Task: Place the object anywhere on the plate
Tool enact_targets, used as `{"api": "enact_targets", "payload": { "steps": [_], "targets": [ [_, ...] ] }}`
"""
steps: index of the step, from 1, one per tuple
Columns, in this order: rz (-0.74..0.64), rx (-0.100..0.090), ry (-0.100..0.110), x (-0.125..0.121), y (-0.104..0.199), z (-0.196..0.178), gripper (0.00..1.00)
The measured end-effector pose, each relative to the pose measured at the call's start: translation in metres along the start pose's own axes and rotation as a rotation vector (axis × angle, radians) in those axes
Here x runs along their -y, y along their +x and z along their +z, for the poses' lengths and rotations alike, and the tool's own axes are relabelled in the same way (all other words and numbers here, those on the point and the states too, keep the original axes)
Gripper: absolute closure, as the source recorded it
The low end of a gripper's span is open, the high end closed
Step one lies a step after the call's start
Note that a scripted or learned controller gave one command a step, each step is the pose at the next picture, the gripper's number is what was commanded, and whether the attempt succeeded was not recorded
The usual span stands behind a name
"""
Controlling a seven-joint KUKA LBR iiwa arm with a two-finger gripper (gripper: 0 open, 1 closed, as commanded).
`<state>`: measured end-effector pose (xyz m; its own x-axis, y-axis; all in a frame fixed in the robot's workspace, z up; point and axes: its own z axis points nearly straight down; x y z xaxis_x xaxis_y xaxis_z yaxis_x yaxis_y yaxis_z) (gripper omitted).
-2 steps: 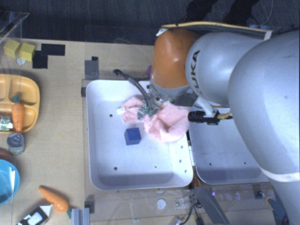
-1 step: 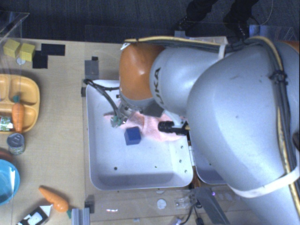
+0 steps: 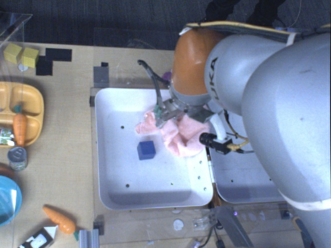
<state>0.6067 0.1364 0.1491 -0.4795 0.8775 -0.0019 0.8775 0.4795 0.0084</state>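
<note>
Gripper (image 3: 164,111) is hanging low over the far half of the left bin (image 3: 103,154), its tip sitting right at the upper edge of a crumpled pink cloth (image 3: 182,136); whether it is wide or narrow cannot be told, since wrist and cloth are hiding the tip. The cloth is lying directly under and just right of the gripper, bunched toward the wall between the bins. Judging it as the thing to move: light, limp and not fragile, likely draping and dragging when lifted. A raised fold near the middle of the bunch is looking like the best hold; a pinch at a thin edge is risking a slip. A small blue block (image 3: 146,150) is sitting just left of and nearer than the gripper, apart from the cloth, stiff and easy to knock. A blue plate (image 3: 7,200) is lying well off to the left, beyond the bin wall. A yellow tray (image 3: 31,99) with a carrot (image 3: 19,129), a small can (image 3: 17,158) and a second carrot (image 3: 60,219) are crowding that side, so trailing cloth may be brushing them.
</note>
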Motion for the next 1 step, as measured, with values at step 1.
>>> {"api": "enact_targets", "payload": {
  "steps": [1],
  "targets": [
    [-0.193, 0.002, -0.01, -0.0367, 0.0435, 0.0567, 1.0]
  ]
}}
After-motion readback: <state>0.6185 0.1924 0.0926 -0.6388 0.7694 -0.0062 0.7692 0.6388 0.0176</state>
